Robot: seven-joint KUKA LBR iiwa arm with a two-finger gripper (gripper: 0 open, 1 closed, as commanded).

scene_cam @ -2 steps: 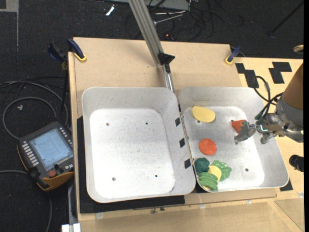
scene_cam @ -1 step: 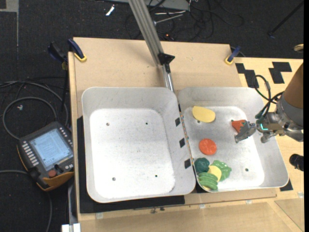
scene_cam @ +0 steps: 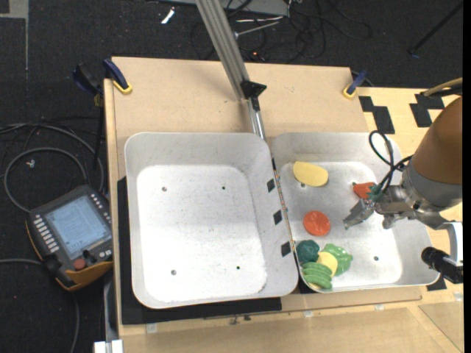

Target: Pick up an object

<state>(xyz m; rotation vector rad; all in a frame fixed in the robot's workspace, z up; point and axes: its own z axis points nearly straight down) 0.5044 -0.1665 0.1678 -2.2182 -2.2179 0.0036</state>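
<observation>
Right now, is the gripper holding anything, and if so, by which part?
Nothing is seen between its fingers. The gripper hangs over the right bin, between the red disc and a red-orange piece, touching neither.

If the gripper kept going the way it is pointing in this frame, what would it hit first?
The gripper points left, slightly downward in the view. The round orange-red disc on the right white bin's floor lies first in that line, probably; the gripper's height above it is unclear.

One cam, fixed above my bench (scene_cam: 184,94), looking down at slant on both bins (scene_cam: 199,219); I reach in from right.
</observation>
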